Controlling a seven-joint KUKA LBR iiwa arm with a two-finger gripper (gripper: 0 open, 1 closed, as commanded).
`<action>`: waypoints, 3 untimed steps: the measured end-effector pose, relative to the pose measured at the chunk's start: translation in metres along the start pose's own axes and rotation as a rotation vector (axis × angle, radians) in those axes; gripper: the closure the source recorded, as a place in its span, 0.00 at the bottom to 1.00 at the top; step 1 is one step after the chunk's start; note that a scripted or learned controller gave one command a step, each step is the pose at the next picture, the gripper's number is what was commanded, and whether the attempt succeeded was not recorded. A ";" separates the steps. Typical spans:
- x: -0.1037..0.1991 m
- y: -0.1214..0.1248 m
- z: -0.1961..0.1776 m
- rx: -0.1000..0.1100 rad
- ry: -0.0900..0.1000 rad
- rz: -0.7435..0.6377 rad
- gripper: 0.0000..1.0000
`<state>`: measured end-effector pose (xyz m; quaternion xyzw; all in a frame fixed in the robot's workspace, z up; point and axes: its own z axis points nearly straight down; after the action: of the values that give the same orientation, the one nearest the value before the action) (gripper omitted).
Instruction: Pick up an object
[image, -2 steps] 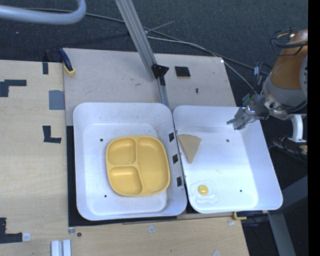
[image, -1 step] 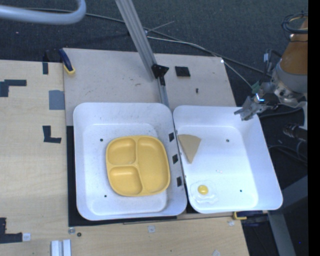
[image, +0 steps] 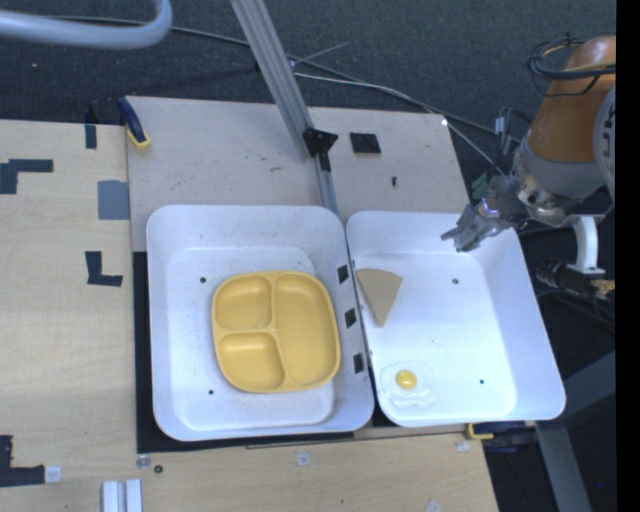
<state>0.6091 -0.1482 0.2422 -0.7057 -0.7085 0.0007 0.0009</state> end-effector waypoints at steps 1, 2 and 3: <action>0.055 -0.022 -0.003 0.000 0.001 -0.001 1.00; 0.106 -0.029 -0.003 0.000 0.001 -0.002 1.00; 0.165 -0.053 0.007 0.002 0.001 -0.002 1.00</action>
<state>0.5555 0.0166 0.2353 -0.7049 -0.7093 0.0013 0.0021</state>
